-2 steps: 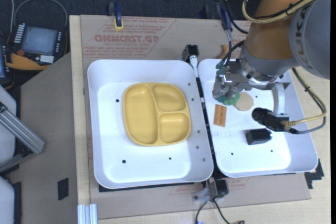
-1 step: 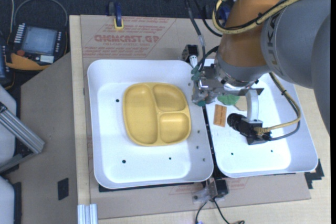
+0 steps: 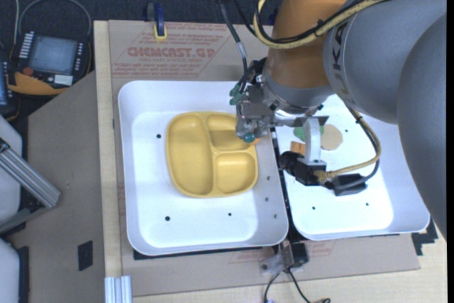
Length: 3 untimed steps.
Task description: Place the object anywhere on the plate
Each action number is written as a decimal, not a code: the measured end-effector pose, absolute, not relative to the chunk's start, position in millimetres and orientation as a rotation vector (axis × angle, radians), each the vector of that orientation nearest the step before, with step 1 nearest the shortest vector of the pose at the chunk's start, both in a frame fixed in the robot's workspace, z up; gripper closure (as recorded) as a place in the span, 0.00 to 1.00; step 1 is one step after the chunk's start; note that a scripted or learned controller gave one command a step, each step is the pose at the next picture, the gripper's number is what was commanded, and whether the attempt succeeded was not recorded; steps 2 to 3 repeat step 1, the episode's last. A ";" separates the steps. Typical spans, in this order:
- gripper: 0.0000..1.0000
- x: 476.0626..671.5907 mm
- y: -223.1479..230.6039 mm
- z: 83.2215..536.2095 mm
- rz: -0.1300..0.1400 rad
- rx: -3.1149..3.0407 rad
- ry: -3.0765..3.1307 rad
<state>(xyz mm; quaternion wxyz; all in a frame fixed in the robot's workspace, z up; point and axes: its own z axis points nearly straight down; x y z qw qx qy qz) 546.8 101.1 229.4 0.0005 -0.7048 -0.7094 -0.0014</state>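
A yellow plate (image 3: 206, 152) with three compartments lies in the left white bin (image 3: 149, 216). My gripper (image 3: 247, 128) hangs over the plate's upper right rim, next to the wall between the two bins. A small teal bit (image 3: 248, 139) shows at its tip, but I cannot tell whether it is a held object or part of the gripper. The arm's orange band and grey body hide the space behind the gripper.
In the right bin (image 3: 355, 220) a tan round disc (image 3: 332, 137), a green piece (image 3: 301, 131) and a small orange piece (image 3: 296, 147) lie close together under the arm. A handheld screen unit (image 3: 50, 57) sits off the bench at the far left.
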 end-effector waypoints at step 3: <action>0.00 547.1 97.7 228.8 -0.001 -2.220 -2.222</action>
